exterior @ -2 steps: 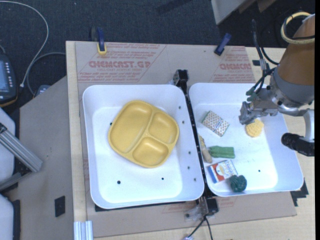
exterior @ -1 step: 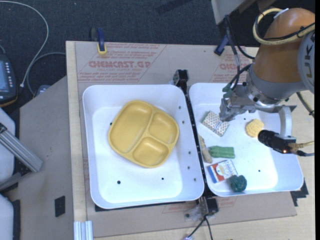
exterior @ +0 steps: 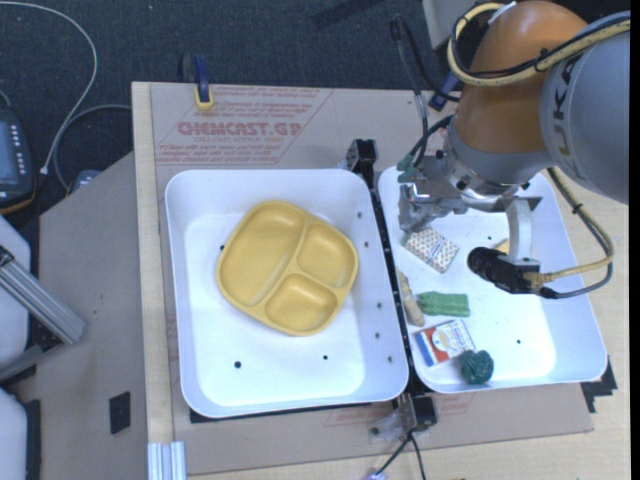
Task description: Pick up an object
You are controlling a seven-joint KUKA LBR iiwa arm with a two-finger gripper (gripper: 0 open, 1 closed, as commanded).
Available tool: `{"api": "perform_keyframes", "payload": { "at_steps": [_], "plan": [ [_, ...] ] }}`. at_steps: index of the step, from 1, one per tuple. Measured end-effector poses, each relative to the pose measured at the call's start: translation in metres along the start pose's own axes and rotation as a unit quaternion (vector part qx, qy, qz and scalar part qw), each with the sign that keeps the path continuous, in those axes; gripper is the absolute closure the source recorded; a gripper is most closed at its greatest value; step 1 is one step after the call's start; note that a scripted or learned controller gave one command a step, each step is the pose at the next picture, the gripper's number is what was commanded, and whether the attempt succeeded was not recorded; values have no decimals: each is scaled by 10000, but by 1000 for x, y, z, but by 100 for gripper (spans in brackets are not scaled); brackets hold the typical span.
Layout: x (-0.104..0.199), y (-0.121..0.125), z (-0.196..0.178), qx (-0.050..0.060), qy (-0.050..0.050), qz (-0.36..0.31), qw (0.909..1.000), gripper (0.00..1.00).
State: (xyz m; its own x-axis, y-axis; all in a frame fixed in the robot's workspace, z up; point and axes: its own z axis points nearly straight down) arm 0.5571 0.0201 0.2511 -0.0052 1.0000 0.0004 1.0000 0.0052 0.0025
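Note:
My gripper (exterior: 418,211) hangs over the back left part of the right bin (exterior: 560,363), under the orange band of the arm. Just in front of it a small patterned box (exterior: 433,250) lies on the bin floor. Nearer the front are a green block (exterior: 444,304), a tan stick (exterior: 409,299) along the left wall, a red, white and blue card (exterior: 446,341) and a dark green lump (exterior: 477,367). Nothing is seen held in the gripper.
A yellow divided plate (exterior: 288,266) lies in the left bin (exterior: 200,368). A black fitting with a yellow cable (exterior: 503,270) hangs from the arm over the middle of the right bin. Cardboard (exterior: 240,118) lies behind the bins.

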Motion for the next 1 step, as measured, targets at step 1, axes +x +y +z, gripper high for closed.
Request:
{"api": "perform_keyframes", "payload": {
  "at_steps": [1],
  "plan": [
    [58,15,10,3,5,-5,10000,100]
  ]
}}
